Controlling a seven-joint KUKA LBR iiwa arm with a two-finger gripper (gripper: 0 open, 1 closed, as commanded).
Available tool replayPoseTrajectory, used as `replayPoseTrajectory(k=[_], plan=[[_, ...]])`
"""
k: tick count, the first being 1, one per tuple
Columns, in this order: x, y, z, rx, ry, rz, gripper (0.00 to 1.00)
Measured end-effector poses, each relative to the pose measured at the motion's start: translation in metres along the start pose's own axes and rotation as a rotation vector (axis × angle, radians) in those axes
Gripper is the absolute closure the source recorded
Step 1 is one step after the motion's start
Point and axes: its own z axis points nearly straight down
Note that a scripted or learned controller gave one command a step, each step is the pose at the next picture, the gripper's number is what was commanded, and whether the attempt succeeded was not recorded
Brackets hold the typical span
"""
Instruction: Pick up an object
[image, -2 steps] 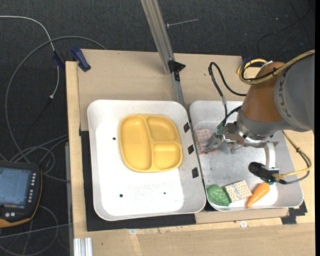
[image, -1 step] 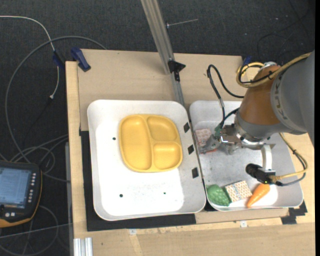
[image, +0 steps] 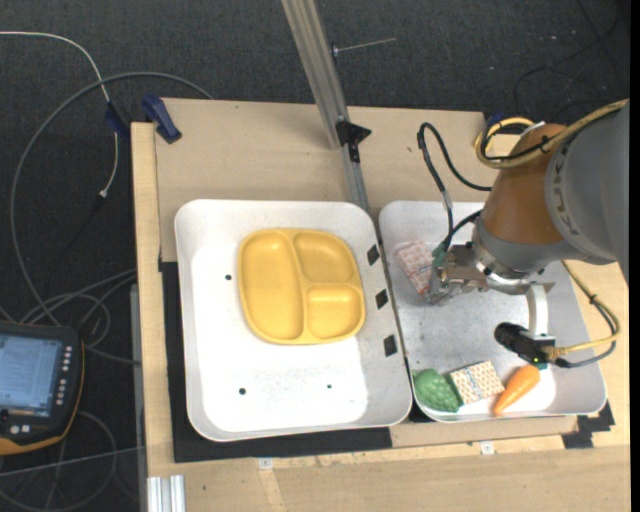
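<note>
The arm enters from the right and positions the gripper (image: 443, 280) over the upper left area of the right bin (image: 560, 300). A small pink-and-white patterned packet (image: 413, 265) lies on the bin floor there, close to the bin's left wall. Its long axis runs roughly from upper left to lower right, with the lower end directed toward the gripper. The packet's lower right edge meets the dark gripper body; whether it sits between the jaws or merely beside them cannot be determined. The grey wrist and orange band cover the gripper from above, so the jaw opening cannot be told. Along the right bin's front edge, a green object (image: 437, 390), a checkered block (image: 475, 381) and an orange carrot (image: 516, 389) lie in a row, well apart from the gripper. The left bin (image: 200, 330) holds a yellow divided plate (image: 300, 284).
</note>
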Motion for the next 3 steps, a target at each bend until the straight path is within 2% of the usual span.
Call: replayPoseTrajectory(k=[2,3], plan=[[0.005,-0.002,-0.1,-0.005,-0.003,-0.001,1.0],[0.051,-0.003,-0.113,0.0,-0.001,-0.006,1.0]])
